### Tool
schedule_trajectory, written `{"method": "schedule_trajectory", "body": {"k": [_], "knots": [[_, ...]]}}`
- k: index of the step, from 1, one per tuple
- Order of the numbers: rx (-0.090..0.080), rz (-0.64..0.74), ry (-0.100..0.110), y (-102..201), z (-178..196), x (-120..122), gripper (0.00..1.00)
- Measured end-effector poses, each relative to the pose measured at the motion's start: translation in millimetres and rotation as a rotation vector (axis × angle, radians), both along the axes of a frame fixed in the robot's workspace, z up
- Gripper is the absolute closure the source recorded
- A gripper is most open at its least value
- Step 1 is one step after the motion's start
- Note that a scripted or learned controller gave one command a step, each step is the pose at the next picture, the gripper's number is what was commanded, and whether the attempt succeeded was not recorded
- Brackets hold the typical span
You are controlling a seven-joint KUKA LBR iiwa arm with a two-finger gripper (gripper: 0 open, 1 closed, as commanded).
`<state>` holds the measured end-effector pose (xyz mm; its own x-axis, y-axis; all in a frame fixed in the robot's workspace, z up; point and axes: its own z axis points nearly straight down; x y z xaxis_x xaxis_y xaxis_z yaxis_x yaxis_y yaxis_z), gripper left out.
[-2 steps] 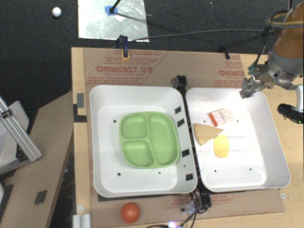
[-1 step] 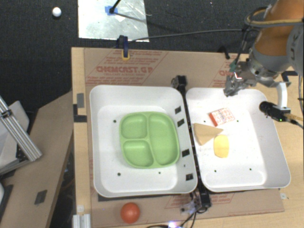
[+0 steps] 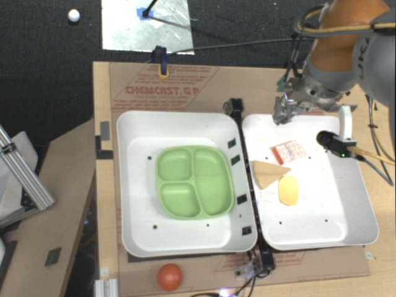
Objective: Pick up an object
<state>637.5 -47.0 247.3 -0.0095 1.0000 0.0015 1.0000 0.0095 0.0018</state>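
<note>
Nearest the viewer, an orange ball lies outside the bins. Right bin: yellow piece, tan wedge and red-white packet clustered left, floor open rightward. Gripper over far rim; finger state cannot be told.

3 small objects lying in the right bin

A red-and-white packet lies flat and slightly tilted toward the bin's upper middle; just below it a tan wedge rests with its broad end near the bin's left wall and its tip pointing right; a yellow oblong piece lies upright in the view, its top touching or just beside the wedge's tip.
</note>
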Motion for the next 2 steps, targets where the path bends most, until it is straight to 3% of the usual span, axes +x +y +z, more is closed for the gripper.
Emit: {"method": "schedule_trajectory", "body": {"k": [2], "knots": [[-0.001,-0.001,0.0,100,-21,4,1.0]]}}
